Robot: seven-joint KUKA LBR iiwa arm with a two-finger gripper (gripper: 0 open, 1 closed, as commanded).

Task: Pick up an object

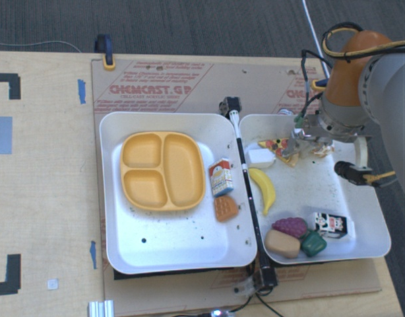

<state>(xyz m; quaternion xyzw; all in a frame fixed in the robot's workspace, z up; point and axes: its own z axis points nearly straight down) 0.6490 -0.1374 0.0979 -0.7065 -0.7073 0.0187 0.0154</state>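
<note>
My gripper (300,138) hangs low over the back of the right bin (367,207), below the arm's orange band. It is right beside a pizza slice (278,146), on that slice's right, and may be touching it. Just left of the slice lies a small white block (260,156). A banana (263,188) lies along the bin's left wall. At the front are purple grapes (290,226), a tan bread roll (282,244), a green piece (313,244) and a black-and-white carton (330,224).
The left bin (123,243) holds a yellow divided plate (163,170), a small carton (221,178) and an orange-brown piece (225,209) near its right wall. A black clamp (230,105) sits at the back between the bins. The arm's body covers the right bin's back right corner.
</note>
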